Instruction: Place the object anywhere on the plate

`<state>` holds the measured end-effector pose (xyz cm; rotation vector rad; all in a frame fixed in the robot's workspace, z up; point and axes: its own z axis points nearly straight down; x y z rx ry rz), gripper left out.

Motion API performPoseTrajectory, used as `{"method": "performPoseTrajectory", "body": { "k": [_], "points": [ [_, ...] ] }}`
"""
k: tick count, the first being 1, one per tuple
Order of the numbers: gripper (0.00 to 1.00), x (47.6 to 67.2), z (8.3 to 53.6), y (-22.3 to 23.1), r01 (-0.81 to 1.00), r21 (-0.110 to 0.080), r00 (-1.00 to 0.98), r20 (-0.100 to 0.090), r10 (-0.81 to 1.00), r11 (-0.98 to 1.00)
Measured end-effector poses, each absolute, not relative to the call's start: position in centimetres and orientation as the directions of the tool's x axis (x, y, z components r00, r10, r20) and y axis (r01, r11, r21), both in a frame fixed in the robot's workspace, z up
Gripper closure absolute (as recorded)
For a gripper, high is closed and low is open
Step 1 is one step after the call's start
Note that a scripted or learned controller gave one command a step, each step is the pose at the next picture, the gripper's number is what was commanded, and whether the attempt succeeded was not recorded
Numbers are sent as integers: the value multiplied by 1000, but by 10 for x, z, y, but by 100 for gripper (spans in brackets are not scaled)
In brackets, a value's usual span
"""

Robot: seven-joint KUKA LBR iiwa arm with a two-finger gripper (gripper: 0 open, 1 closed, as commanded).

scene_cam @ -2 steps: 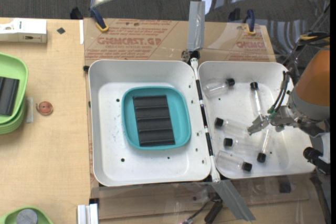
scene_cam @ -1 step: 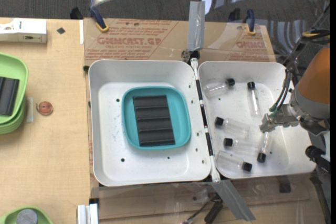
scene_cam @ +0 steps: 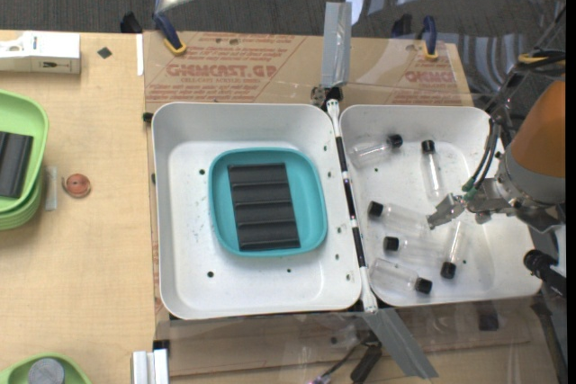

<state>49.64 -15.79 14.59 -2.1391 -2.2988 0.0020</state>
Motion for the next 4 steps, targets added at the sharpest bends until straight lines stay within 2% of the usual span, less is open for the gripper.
{"method": "performPoseTrajectory", "body": {
  "k": [1,2,3,4],
  "points": [
    [100,497,154,-159,998,-3,-69,0,998,69],
    [0,497,154,-159,998,-3,-69,0,998,69],
    [0,477,91,-170,994,-2,-112,1,994,112],
    [0,478,199,-218,968,0,-252,-1,968,252]
  ]
}}
